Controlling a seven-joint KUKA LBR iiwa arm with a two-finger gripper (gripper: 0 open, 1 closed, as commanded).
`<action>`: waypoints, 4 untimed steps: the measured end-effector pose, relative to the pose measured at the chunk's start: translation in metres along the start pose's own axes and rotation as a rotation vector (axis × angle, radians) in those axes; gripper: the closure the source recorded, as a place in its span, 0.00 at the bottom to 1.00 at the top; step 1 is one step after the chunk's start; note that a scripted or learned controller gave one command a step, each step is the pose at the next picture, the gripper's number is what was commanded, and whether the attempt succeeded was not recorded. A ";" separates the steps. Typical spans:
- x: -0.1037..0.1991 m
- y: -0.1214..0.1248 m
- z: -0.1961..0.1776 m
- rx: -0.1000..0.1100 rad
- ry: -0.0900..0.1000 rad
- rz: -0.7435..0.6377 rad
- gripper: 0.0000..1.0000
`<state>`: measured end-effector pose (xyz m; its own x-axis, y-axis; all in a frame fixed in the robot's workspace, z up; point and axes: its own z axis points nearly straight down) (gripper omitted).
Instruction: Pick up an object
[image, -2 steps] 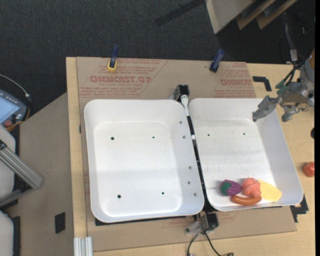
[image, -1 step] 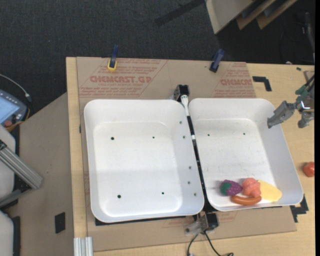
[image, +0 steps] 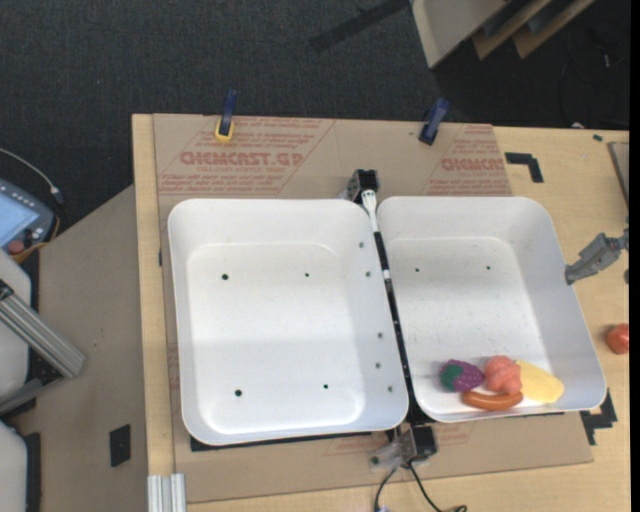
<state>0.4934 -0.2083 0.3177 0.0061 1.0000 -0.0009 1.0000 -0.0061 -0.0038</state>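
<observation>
Several small toys lie huddled in the near corner of the right bin (image: 520, 225): a purple grape bunch (image: 462, 375), a pinkish-orange lumpy piece (image: 503, 373), a yellow piece (image: 542, 384) and an orange sausage-shaped piece (image: 491, 399). They touch one another. A grey part of my gripper (image: 594, 259) pokes in from the right edge of the view, just outside the right bin's right rim. It is well above and to the right of the toys, with nothing seen in it.
The left bin (image: 190, 300) sits flush against the right one, with a black clamp (image: 362, 185) at the far end of the seam. Blue clips (image: 228, 108) (image: 434, 120) hold the cardboard base. A small orange patch (image: 618, 339) shows at the right edge.
</observation>
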 end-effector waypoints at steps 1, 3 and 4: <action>0.003 0.003 -0.012 -0.007 -0.002 -0.007 1.00; 0.003 0.004 -0.033 -0.014 -0.005 -0.007 1.00; 0.003 0.005 -0.043 -0.018 -0.007 -0.008 1.00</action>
<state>0.4985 -0.2056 0.3609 -0.0015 1.0000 -0.0082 0.9999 0.0016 0.0137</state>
